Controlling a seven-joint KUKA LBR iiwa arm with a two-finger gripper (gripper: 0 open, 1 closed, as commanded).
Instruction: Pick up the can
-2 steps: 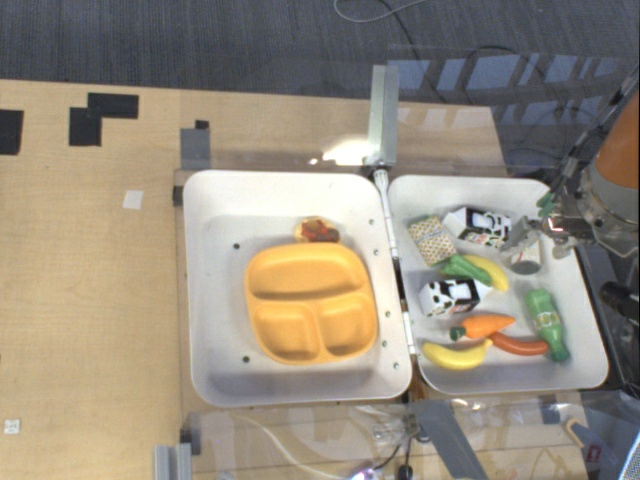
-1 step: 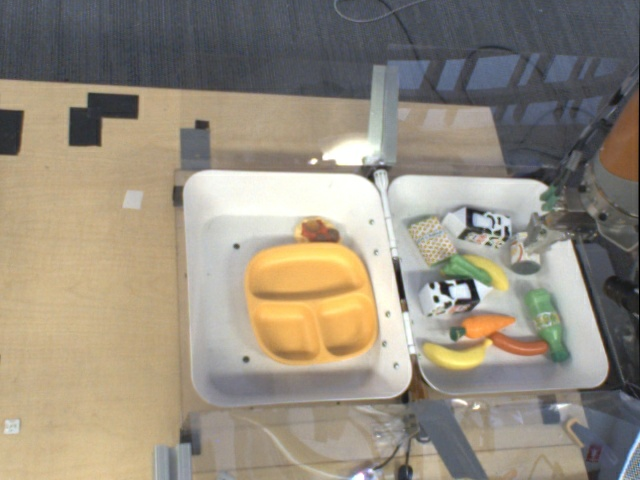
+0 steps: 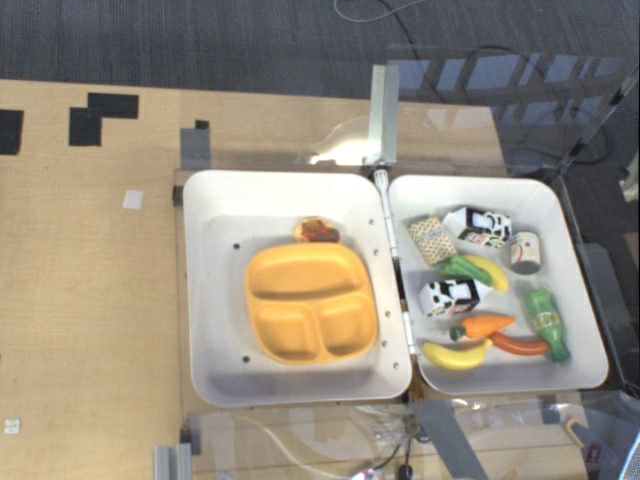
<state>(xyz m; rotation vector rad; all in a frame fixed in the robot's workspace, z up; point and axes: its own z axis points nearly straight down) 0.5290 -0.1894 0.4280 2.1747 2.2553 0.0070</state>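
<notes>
Camera view, looking down at a slant on two white bins side by side on the surface. Left bin [image 3: 215, 268]: yellow divided tray [image 3: 305, 303], with a small red-brown item [image 3: 318, 230] just beyond its far edge. Right bin [image 3: 560, 218]: a crowded pile.

Can [image 3: 525, 251]: small, grey-sided with a pale end and a reddish mark, lying on its side near the bin's far right wall. A black-and-white cow-print carton [image 3: 480, 226] is just beside it on the left; a green bottle [image 3: 547, 323] lies nearer the camera, apart from it. A yellow banana [image 3: 455, 354], an orange carrot [image 3: 485, 325], a second cow-print carton [image 3: 450, 293] and a patterned packet [image 3: 430, 238] lie further left.

Hand state: cannot tell.

Handling judgement: likely a light toy can with a stiff, smooth shell, so it should roll or slip if nudged off-centre. Best hold looks to be across the curved body at mid-length, jaws square to the axis. The carton side is tight; the wall side leaves little room.
</notes>
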